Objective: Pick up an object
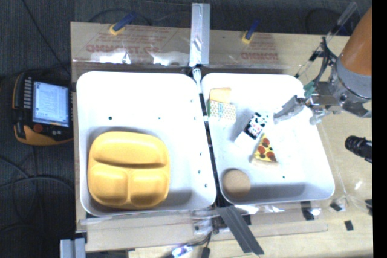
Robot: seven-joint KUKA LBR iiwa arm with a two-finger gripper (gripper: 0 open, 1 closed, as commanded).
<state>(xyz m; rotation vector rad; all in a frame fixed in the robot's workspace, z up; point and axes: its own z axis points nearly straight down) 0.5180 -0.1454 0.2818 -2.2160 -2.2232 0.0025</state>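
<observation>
1. The approach is on: the gripper (pixel 289 110) reaches in from the right and hangs over the upper right part of the right bin (pixel 314 157), with nothing lifted yet.
2. Candidates all lie in that bin: a black-and-white block (pixel 256 125) just left of the gripper, a pizza-slice toy (pixel 265 151) below it, a round tan piece (pixel 236 180) near the front wall, and a yellow-topped patterned box (pixel 221 104) against the divider.
3. The left bin (pixel 139 93) carries a big yellow bread-shaped object (pixel 128 168), well apart from the arm.
4. Fingers: I cannot tell how wide they stand; one grey tip points toward the black-and-white block, and nothing shows between them.
5. Next call, as I judge it: centre over one piece, probably the block, descend, then close.
</observation>
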